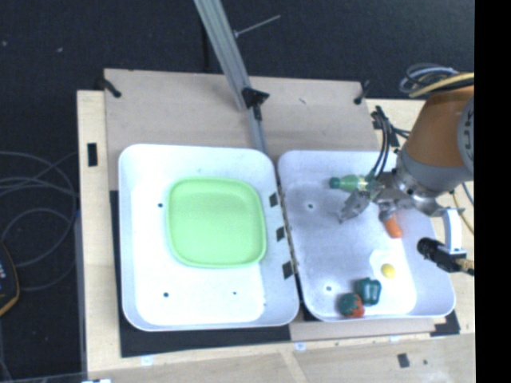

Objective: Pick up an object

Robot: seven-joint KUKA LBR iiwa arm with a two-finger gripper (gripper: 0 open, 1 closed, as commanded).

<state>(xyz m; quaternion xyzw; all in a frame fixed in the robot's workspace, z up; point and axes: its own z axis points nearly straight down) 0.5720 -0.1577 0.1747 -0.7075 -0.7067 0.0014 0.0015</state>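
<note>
Gripper (369, 206) sits low over upper part of right shallow white bin (319, 294), fingers spread w/ nothing between them. Small green bottle-shaped object (349, 183) lies just left of the wrist, near the bin's top edge. Small orange piece (393, 228) rests just below-right of the fingers. Further down: small yellow ball (388, 270), teal block (369, 290), and a round green-and-red toy (350, 305) touching the block near the bin's lower rim. Left shallow white bin (144, 214) holds a pale green square plastic plate (215, 222). Both bins rest on the light wooden worktop (184, 106).
</note>
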